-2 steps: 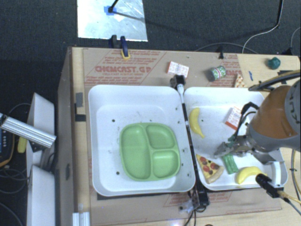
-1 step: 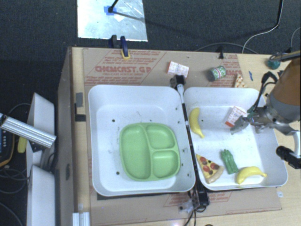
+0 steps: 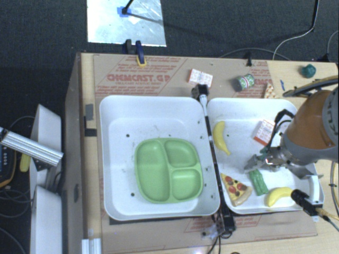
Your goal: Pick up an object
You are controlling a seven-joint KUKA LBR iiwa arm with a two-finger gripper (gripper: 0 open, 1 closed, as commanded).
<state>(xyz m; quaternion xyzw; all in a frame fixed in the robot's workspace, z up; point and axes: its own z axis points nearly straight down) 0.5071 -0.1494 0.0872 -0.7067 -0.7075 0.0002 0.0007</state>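
Yellow lemon (image 3: 278, 196) lies beside a green block (image 3: 259, 182) under the tool (image 3: 258, 162), grip state unclear.

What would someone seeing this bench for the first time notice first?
The big green divided plate in the middle of the left bin stands out most. In the right bin, the grey and orange arm hangs over toy food: a banana, a pizza slice, a green block and a second banana.

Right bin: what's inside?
Right bin holds two bananas, a pizza slice, a green block and a red-white packet. The arm covers its right side.
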